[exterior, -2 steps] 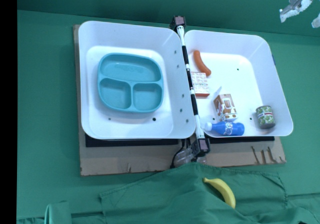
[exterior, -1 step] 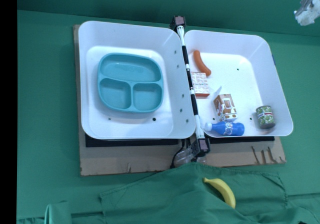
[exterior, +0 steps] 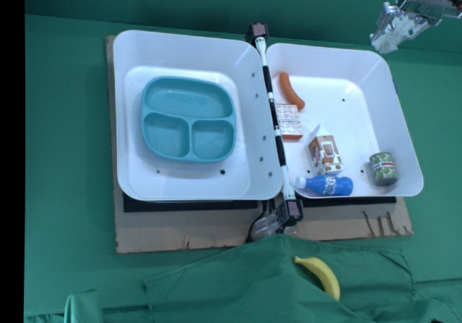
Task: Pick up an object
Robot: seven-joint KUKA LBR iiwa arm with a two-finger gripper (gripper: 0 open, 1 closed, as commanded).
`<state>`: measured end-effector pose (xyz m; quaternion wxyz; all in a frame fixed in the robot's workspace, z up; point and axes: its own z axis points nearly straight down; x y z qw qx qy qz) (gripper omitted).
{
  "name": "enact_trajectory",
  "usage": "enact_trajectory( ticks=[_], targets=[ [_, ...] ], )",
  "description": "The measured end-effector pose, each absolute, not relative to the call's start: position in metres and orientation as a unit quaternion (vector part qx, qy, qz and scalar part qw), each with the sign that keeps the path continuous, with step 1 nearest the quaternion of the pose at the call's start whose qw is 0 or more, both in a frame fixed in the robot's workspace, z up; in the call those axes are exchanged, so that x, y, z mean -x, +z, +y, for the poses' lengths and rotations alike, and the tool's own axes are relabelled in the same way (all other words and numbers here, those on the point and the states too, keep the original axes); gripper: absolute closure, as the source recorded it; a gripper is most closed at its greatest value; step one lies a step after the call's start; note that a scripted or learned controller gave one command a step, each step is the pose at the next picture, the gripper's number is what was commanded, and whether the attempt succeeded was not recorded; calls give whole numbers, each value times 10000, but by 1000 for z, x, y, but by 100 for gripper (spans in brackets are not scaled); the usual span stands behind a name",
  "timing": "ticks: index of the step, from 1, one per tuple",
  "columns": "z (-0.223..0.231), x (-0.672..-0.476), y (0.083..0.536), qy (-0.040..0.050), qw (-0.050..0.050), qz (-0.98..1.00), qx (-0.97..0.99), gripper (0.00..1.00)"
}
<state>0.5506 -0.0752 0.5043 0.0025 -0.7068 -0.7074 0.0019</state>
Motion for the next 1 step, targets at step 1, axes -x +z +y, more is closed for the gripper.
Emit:
enact_trajectory(
  ticks=[1],
  targets=[
    [-75, -526, 404, 26, 28, -7054, 7088, 100]
  ],
)
